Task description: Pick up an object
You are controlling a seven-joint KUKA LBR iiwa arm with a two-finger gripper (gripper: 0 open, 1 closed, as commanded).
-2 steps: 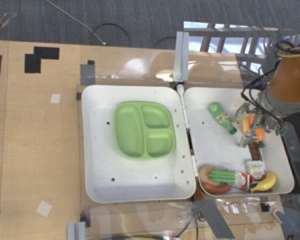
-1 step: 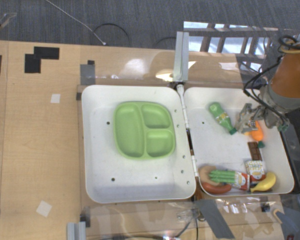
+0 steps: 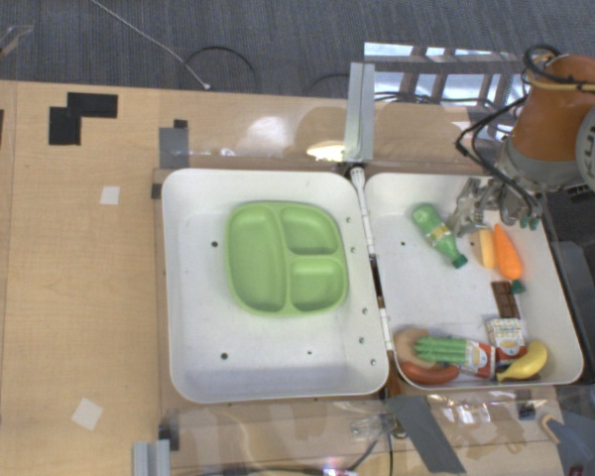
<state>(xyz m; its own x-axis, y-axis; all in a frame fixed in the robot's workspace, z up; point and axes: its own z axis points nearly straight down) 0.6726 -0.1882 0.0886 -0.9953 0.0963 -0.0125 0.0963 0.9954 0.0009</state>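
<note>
Bench [image 3: 69, 296] was pale wood with black patches; dark grey carpet lay beyond. The gripper [image 3: 481, 206] hung over the right bin [image 3: 416, 296], its parts too small and cluttered to make out. The left bin [image 3: 193, 365] held a green divided plate [image 3: 283, 258]. The right bin held a green bottle [image 3: 436, 232] just beside the gripper, a carrot [image 3: 507, 254], a banana [image 3: 528, 363] and more toy food.

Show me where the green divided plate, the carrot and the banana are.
green divided plate [image 3: 284, 258]: camera view, its central ridge.
carrot [image 3: 507, 251]: camera view, middle of the orange body.
banana [image 3: 527, 363]: camera view, its yellow curve.
</note>
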